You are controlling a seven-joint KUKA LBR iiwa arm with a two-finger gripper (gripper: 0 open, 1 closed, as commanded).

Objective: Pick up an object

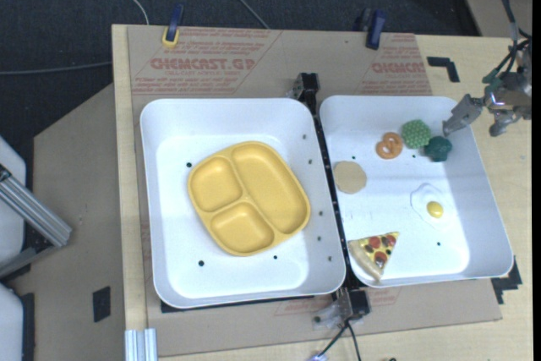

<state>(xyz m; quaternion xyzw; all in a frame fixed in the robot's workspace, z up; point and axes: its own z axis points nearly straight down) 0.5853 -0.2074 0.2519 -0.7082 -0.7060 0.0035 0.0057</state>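
The right bin (482, 182) holds several toy foods: an orange ring (390, 145), a light green broccoli floret (415, 133), a dark green piece (438, 149), a tan round cookie (349, 177), a fried egg (428, 203) and a pizza slice (376, 251). My gripper (472, 128) hangs at the bin's far right corner, just right of the dark green piece. It is open, its fingers are spread, and nothing lies between them.
The left bin (161, 139) carries a yellow divided plate (247, 196). Blue clamps (373, 28) hold the cardboard base at the back edge. Black clips (307, 85) join the two bins in the middle.
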